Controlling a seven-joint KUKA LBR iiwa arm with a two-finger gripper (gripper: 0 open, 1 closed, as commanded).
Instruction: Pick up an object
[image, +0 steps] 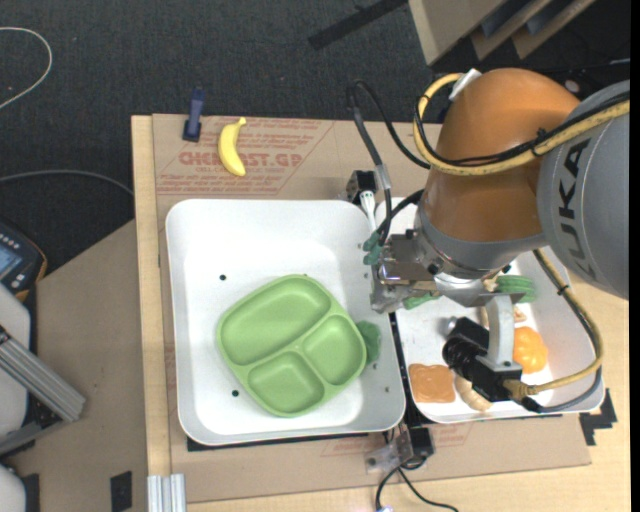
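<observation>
Hanging over the rim between the bins, the claw (388, 292) sits just right of the green plate (290, 345), which lies in the left bin (200, 260); its grip cannot be told. Toast (432, 383) and an orange piece (530, 350) lie in the right bin (568, 345).

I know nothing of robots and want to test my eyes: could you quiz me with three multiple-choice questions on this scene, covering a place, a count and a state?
1. Where is the banana?
A. in the left bin
B. in the right bin
C. on the bare bench

2. How many compartments has the green divided plate?
A. three
B. two
C. five

3. How does that plate lie?
A. upside down
B. right way up
C. on edge

Answers: C, brown bench board lies under it; A, three hollows show; B, the hollows face up.
</observation>
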